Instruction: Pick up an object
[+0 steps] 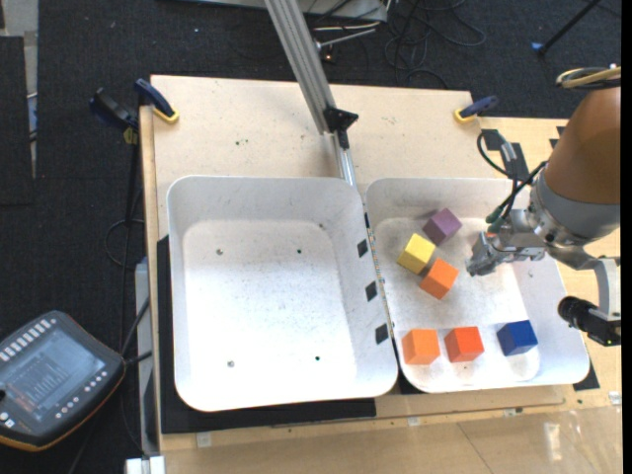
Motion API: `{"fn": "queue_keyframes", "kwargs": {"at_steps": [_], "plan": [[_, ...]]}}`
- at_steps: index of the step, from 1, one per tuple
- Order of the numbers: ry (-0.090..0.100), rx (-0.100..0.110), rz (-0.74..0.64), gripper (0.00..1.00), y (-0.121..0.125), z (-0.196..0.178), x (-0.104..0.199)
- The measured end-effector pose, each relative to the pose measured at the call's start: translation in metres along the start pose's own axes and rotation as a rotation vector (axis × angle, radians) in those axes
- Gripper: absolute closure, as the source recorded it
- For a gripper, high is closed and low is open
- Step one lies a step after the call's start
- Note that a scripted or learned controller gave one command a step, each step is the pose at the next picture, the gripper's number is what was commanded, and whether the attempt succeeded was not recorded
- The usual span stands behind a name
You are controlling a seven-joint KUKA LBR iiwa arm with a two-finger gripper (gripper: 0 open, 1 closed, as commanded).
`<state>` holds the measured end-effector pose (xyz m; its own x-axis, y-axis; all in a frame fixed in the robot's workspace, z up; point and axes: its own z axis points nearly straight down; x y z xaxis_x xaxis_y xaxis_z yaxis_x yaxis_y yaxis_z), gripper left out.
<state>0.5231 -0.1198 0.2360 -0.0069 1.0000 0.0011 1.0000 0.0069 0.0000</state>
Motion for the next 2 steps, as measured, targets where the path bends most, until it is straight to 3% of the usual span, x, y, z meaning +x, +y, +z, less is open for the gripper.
{"fn": "queue_keyframes", "kwargs": {"at_steps": [2], "plan": [[0.001, 0.000, -0.001, 1.00, 0.016, 0.008, 0.105]]}}
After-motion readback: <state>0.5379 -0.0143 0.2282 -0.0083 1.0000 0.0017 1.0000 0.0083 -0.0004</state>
